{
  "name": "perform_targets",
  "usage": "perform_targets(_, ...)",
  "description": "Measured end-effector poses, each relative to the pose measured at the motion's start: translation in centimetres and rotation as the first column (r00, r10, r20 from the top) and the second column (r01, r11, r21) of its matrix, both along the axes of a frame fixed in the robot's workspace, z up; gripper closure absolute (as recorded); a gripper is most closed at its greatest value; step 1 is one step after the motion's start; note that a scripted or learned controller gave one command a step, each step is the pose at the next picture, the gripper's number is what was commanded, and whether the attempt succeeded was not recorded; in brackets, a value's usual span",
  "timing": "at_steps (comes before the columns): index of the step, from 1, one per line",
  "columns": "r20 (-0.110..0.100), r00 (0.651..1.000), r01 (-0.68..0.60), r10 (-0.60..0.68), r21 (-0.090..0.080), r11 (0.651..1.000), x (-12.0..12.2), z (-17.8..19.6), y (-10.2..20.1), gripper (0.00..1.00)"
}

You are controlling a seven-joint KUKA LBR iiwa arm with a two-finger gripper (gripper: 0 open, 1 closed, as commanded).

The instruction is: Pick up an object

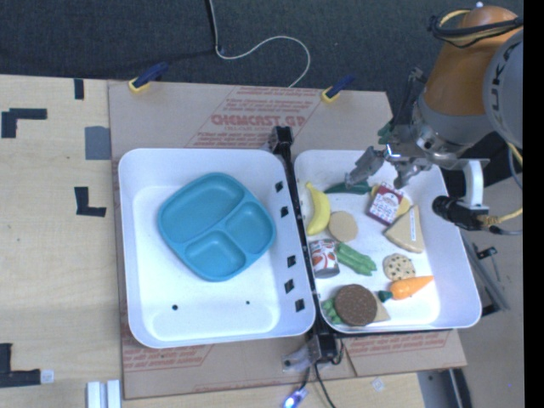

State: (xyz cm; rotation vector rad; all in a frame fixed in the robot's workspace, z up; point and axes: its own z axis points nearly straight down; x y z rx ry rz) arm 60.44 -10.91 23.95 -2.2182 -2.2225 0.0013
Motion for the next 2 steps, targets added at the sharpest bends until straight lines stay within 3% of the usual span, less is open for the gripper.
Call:
perform_targets(1, 0.013, 1.000, -0.003, 0.003, -0.001, 1.000, -2.4, 11.3, 2.9, 0.00)
perform_targets(2, 0.021, 1.000, -0.006, 0.006, 0.000, 1.000, -5.5, 27.1, 7.9, 0.00)
